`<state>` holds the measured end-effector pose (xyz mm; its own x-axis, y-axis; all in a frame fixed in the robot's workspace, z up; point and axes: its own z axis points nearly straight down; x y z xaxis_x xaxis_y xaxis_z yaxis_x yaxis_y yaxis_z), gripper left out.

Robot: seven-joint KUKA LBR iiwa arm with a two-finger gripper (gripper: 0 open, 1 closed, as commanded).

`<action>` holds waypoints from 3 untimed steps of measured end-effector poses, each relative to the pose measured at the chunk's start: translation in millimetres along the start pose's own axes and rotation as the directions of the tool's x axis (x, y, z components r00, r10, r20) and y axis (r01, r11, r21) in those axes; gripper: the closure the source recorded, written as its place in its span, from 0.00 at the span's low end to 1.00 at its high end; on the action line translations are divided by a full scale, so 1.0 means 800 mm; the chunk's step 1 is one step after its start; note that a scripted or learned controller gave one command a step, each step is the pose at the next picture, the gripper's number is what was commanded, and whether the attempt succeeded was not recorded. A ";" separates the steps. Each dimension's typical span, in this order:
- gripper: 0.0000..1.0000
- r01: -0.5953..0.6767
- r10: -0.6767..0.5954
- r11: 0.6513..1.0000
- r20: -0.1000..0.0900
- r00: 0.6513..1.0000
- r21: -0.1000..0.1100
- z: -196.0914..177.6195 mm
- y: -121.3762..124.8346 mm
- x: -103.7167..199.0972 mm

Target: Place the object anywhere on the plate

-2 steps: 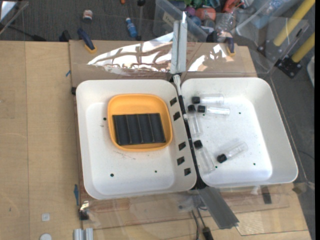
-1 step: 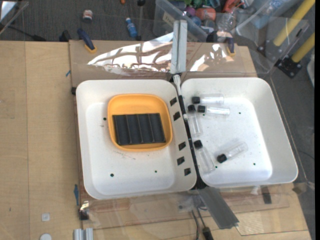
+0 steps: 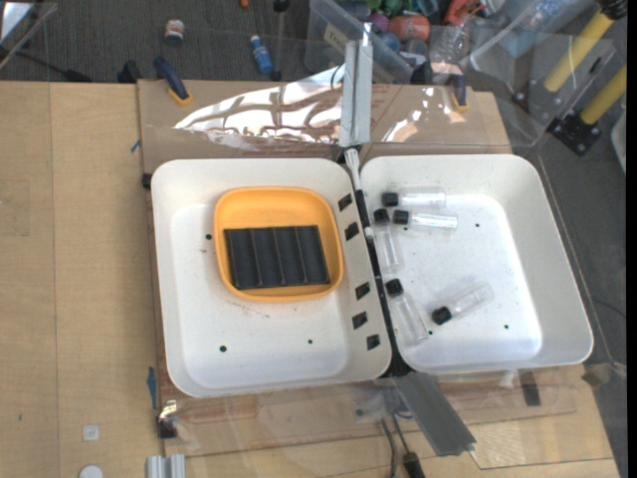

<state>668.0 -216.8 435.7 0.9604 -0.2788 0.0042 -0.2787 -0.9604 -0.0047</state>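
Note:
An orange plate (image 3: 228, 219) lies in the left white bin (image 3: 259, 352), towards its back. A black ribbed insert (image 3: 277, 257) rests flat on the plate and covers most of its floor. Several clear vials with black caps lie in the right white bin (image 3: 513, 257). Two of them (image 3: 416, 199) (image 3: 426, 221) are near the back left corner. One vial (image 3: 460, 302) lies alone at the front middle. Two more vials (image 3: 388, 249) (image 3: 405, 312) lie along the left wall, next to the divider.
A row of black tabs (image 3: 359, 277) runs down the ridge between the bins. An upright metal post (image 3: 356, 88) stands behind that ridge. Clear tubs of colourful toys (image 3: 418, 8) sit at the back right. Wooden bench (image 3: 70, 267) surrounds the bins.

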 end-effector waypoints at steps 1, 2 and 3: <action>1.00 -0.037 0.037 0.999 0.001 0.999 0.001 0.000 0.003 0.001; 1.00 -0.081 0.081 0.997 0.000 0.997 0.000 0.000 0.003 0.001; 1.00 -0.043 0.043 0.999 0.001 0.999 0.001 0.000 0.003 0.001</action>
<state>668.1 -219.3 435.5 0.9474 -0.3201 0.0030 -0.3201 -0.9474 -0.0056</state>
